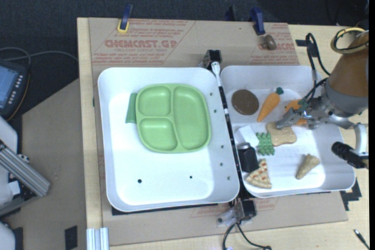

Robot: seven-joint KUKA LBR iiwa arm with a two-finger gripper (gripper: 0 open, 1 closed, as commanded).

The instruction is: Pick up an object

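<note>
The right bin (pixel 334 181) holds several toy foods: a brown round cookie (pixel 245 101), an orange carrot (pixel 270 105), a tan toast piece (pixel 282 136), a green broccoli (pixel 265 143), a pizza slice (pixel 258 174) and a tan cone-shaped piece (pixel 307 165). My gripper (pixel 297 118) hangs low over the bin's right half, just above the toast's upper right corner. A small orange object (pixel 293 106) lies right beside the gripper, partly hidden by it.
The left bin (pixel 117 173) carries a green divided plate (pixel 173 117). A black block (pixel 248 157) lies by the right bin's left wall. The grey and orange arm (pixel 350 76) reaches in over that bin's right rim. Clamps (pixel 258 20) stand at the bench's far edge.
</note>
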